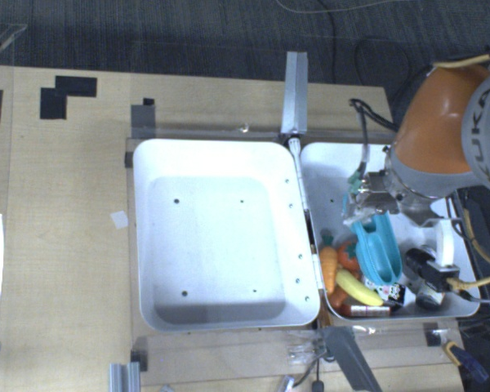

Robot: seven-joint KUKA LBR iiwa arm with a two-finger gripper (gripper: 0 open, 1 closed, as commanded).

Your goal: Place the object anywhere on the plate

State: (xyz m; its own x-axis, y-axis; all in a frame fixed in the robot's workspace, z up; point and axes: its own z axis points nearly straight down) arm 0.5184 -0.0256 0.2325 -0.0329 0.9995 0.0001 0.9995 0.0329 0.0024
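Under the gripper (367,207), whose grasp I cannot tell, a blue plate (377,251) lies in the right bin (327,166), long axis running top to bottom. Dark carpet (147,23) borders the wooden bench (57,243).

Left bin (216,235): floor bare, open to approach from above across whole width.
Right bin (331,166): upper-left corner bare, passable.
Right bin, lower part: crowded; blue object (377,251), banana (358,288), carrot (329,269) packed close, touching or overlapping.
Arm (441,133): overhangs right bin's right side, blocks access there.
Upright metal post (295,96): stands at rear between bins.
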